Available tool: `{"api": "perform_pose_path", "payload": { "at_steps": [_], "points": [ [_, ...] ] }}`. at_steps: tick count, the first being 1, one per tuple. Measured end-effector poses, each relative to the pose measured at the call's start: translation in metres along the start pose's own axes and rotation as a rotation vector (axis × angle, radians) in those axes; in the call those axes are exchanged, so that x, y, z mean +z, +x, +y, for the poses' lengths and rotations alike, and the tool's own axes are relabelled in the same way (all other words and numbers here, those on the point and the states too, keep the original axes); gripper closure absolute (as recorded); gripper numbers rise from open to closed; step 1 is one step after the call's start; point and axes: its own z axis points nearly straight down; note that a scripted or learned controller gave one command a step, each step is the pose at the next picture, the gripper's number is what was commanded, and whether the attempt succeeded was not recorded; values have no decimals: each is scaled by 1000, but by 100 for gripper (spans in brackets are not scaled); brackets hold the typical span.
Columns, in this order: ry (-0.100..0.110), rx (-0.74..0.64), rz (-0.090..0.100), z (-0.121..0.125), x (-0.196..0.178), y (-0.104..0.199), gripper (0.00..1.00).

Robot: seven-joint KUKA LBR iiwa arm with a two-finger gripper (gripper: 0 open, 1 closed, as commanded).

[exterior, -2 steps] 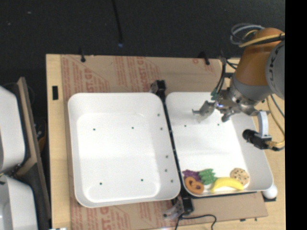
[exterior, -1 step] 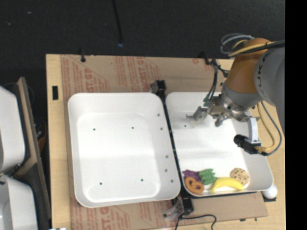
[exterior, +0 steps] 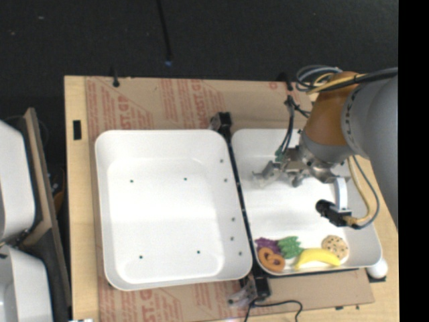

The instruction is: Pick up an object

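Observation:
My gripper [exterior: 276,177] hangs over the upper middle of the right bin [exterior: 268,213], below the arm's orange band. Its fingers [exterior: 260,174] are spread open over bare white floor, with nothing between them. The toy objects lie along the bin's near edge, well below the gripper: purple grapes [exterior: 266,245], an orange-brown ring-shaped piece [exterior: 272,261], a green leafy piece [exterior: 291,246], a yellow banana [exterior: 315,257] and a round cookie [exterior: 335,247].
The left bin [exterior: 167,206] sits beside the right one, separated by a dark rim [exterior: 236,186]. A black cable and connector [exterior: 333,212] hang from the arm over the right bin. Both bins rest on a cardboard sheet [exterior: 167,102].

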Motion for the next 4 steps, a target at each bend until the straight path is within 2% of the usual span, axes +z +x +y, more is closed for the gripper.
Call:
{"api": "perform_pose_path", "payload": {
  "at_steps": [1,3,4],
  "points": [
    [-5,1,-1,1,-13,-1,100],
    [-8,0,-1,-7,-101,-2,100],
    [-8,-1,-1,0,-148,4,100]
  ]
}}
